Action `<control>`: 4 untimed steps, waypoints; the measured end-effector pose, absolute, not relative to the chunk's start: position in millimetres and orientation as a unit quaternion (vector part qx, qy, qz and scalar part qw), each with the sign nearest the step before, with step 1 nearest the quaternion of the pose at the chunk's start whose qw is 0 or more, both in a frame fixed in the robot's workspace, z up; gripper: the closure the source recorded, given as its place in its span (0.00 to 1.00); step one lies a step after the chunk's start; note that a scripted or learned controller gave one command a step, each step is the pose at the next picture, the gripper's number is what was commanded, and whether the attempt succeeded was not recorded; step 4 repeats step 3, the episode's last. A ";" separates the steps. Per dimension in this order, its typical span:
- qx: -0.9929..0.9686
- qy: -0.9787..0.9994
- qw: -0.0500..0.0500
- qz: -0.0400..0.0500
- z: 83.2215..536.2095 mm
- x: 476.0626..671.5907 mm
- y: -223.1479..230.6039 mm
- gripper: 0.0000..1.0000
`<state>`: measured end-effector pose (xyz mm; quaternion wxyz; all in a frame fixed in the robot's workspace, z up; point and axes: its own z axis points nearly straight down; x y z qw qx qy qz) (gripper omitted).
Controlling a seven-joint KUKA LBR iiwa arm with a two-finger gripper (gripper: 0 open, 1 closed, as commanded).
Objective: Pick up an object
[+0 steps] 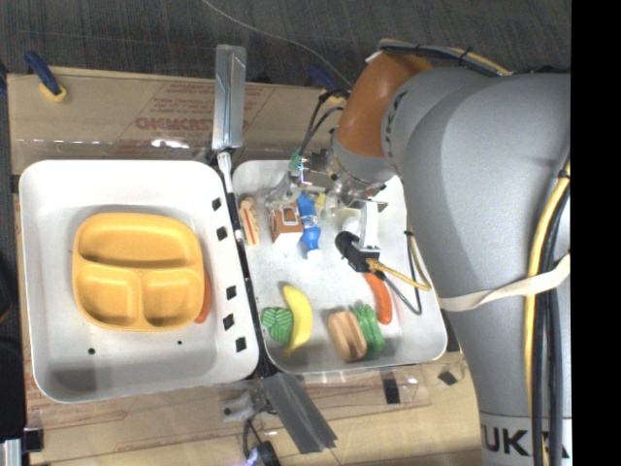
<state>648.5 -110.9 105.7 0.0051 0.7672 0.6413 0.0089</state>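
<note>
- I am seeing the gripper [312,184] hanging low over the far edge of the right bin [427,333].
- I cannot tell how the gripper is set.
- A blue toy [310,229] and a brown block [285,221] are lying right below it, close together.
- I am worrying it might bump both and grab neither.

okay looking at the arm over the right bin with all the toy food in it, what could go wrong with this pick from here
1. The hand sits low at the top of the right bin, where a blue toy, a brown block and a hot dog crowd together. It could catch two things or knock one aside.
2. The hand is near the bin's back wall, so it might bump the rim.
3. The banana and the green toy touch, so nudging one may shift both.
</note>
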 end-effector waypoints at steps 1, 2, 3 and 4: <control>0.826 0.563 0.003 0.005 115.6 602.7 -113.5 0.00; 0.931 0.364 0.004 0.012 106.5 642.9 -139.1 0.00; 0.801 0.599 0.000 0.000 133.5 644.7 -179.4 0.00; 0.801 0.599 0.000 0.000 133.5 644.7 -179.4 0.00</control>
